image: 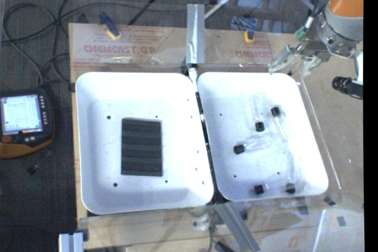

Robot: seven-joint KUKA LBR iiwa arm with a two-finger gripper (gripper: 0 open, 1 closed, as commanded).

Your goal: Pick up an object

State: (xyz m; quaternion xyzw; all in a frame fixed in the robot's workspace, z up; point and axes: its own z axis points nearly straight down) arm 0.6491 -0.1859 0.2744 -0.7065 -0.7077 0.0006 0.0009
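Several clear vials with black caps lie in the right bin. One vial lies near the bin's middle, two more lie behind it, and two rest by the front wall. A black ridged block lies flat in the left bin. My gripper hangs above the back right corner of the right bin, behind the vials. Its fingers stand apart with nothing between them.
A metal bracket stands behind the seam between the bins. Clamps hold the board at the back. A handheld pendant and cables lie on the floor to the left.
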